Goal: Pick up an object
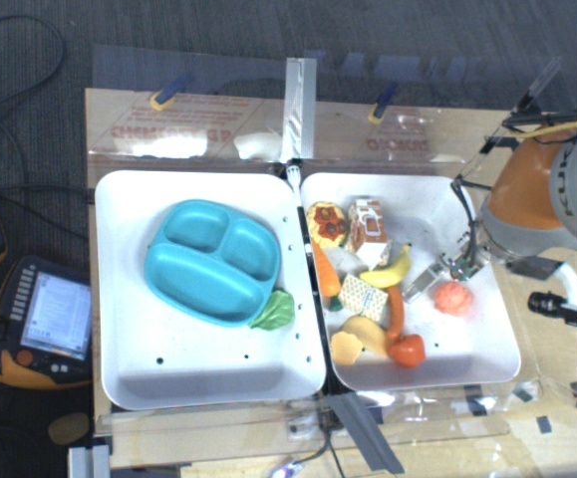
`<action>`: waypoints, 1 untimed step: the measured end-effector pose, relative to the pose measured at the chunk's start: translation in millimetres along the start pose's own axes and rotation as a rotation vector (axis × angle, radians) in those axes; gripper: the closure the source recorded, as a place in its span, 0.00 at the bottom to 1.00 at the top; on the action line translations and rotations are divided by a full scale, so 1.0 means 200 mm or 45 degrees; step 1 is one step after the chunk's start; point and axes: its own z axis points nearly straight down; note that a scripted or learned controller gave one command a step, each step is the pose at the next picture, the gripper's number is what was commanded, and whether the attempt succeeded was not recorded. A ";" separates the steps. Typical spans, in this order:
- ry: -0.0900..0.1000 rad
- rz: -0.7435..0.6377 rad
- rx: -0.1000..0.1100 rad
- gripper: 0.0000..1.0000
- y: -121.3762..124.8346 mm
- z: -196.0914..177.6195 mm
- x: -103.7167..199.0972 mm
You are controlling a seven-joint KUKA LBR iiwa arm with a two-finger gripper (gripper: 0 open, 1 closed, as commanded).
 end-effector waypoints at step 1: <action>-0.002 0.173 0.003 0.00 0.32 0.01 -0.10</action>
